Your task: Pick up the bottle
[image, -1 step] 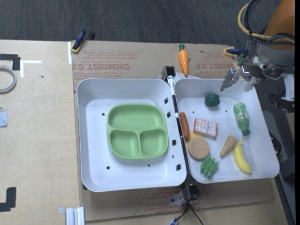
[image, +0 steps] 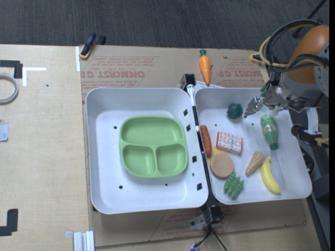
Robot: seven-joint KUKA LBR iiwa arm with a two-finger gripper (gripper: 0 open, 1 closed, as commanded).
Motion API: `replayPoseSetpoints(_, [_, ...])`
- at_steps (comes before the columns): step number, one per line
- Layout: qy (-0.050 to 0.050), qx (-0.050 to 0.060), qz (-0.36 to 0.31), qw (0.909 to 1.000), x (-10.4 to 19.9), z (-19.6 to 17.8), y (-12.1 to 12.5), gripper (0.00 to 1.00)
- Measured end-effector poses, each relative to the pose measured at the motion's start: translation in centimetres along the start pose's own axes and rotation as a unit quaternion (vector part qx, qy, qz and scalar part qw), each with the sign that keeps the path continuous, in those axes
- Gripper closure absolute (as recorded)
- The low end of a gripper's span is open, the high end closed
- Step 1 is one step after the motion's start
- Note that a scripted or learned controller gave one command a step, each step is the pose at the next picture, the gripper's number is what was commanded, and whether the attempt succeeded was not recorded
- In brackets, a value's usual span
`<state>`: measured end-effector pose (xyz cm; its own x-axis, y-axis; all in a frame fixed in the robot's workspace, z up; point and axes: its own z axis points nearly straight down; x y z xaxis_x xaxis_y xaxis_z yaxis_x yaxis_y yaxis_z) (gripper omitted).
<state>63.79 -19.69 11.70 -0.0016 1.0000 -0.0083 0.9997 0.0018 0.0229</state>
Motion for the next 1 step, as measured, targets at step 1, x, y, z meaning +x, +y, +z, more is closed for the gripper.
replayPoseSetpoints(1, [0.0, 0.001, 0.0, 1.0, 0.0, -0.91, 0.0, 1.0])
